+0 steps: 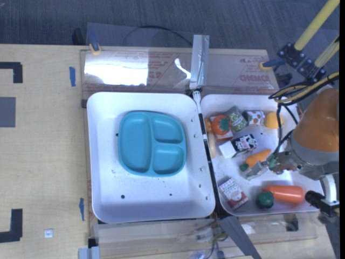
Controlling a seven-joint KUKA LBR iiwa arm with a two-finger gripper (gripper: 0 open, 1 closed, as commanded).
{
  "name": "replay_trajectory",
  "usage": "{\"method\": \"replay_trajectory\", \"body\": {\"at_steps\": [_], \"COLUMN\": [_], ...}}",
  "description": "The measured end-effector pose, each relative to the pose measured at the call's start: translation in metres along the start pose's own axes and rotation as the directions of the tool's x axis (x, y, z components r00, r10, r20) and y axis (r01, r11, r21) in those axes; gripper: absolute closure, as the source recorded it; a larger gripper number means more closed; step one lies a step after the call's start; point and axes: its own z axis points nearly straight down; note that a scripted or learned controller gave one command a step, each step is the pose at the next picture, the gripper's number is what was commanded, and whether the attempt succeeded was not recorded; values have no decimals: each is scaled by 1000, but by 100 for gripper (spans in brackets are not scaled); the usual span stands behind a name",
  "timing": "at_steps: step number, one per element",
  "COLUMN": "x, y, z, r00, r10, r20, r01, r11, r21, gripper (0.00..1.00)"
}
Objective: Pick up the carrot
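Orange plastic carrot with a green stub top (281, 195) lies lower right of the frame, on the floor of the right shallow white bin (253, 102), near the bin's front wall. Not lifted yet.

Camera view: grey arm with orange band (322, 127) comes in from the right edge; tool (268, 164) sits mid-right, above the carrot in the frame, tips low among clutter. Can't tell how wide the tool is set; the tips are a blur against the toys.

Risks, my read:
- Tool tips are just beside a small orange wedge-shaped toy (257, 157), not over the carrot. Similar colour, so wrong-object grab is likely.
- Small red-and-white carton (233, 192) sits near the carrot's green end; a sloppy descent could nudge either.
- Carrot is round and close to the wall, so it may roll or pinch out.

Left white bin (108, 198) holds a blue divided plate (151, 143), well apart, no interference.
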Motion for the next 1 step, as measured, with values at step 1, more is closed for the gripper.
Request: {"method": "replay_trajectory", "body": {"at_steps": [1], "x": [-24], "y": [117], "z": [6], "r00": [984], "r10": [177], "r20": [2], "r01": [-177], "r11": [984], "r21": [-5], "gripper": [0]}}
